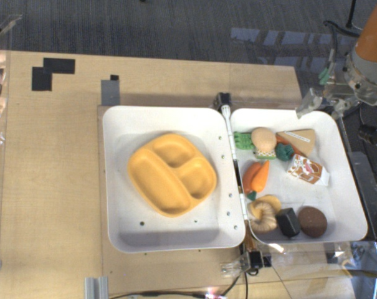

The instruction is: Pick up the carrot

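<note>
The left bin [113,185] contains a yellow divided plate [171,174]. The carrot [257,175] lies in the right bin [344,167], near its left wall. The gripper [322,95] hangs over the bin's upper right corner; its closure cannot be determined.

An orange band [374,33] is seen on the arm [367,55], above and to the right of the right bin [344,185]. Beneath the band, a pale grey ring is visible, followed by a cluster of grey and silver metal parts. A small green piece is seen on the left side of that cluster. Thin black cables are looped beside the arm, above the bin's far right corner.
</note>
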